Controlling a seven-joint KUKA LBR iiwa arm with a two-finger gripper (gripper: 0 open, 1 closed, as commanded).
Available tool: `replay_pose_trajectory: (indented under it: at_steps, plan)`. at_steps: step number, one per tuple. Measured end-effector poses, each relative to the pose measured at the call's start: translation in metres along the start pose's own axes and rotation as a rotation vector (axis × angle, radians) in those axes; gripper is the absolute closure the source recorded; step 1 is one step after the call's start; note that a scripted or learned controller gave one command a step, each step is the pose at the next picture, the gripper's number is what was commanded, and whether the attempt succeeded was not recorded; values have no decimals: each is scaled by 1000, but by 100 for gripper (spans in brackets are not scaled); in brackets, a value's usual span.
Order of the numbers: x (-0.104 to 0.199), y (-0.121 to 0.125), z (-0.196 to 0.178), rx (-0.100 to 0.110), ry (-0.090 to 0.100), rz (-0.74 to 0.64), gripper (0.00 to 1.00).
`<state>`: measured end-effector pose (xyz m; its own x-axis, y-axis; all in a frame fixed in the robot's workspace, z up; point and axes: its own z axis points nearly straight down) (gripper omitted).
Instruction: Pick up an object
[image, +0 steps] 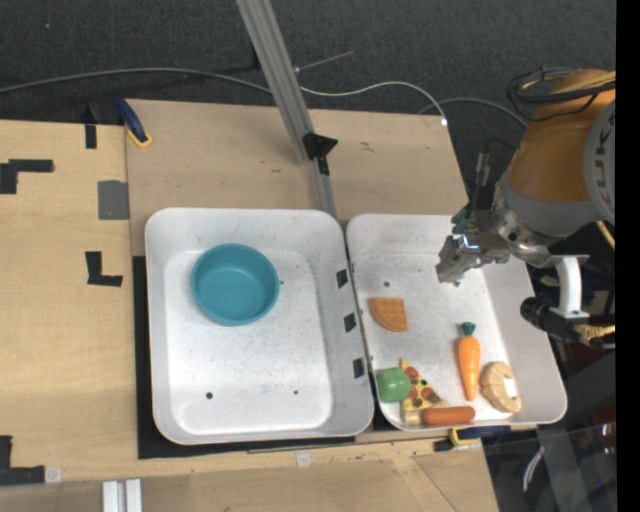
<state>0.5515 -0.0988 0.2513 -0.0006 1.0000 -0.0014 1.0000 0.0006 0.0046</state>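
Note:
My gripper (455, 268) hangs over the upper middle of the right bin (415, 240), its dark fingers pointing down and to the left, with nothing visible between them. Below it lie a toy carrot (468, 365), an orange waffle-like wedge (389, 313), a bread roll (499, 386), a green vegetable (392, 383), a small yellow and red piece (416, 388) and a red sausage (446, 415). The wedge sits down and left of the gripper, the carrot straight below it.
The left bin (180, 400) holds a teal bowl (235, 284) in its upper left part. A grey metal pole (285, 85) slants down to the gap between the bins. The tan bench (60, 200) spreads out to the left.

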Motion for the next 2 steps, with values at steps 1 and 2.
replay_pose_trajectory:
  at_steps: [1,2]
  plan:
    - [0,1,-42,1,1,-1,100]
    - [51,13,-39,6,3,-5,100]
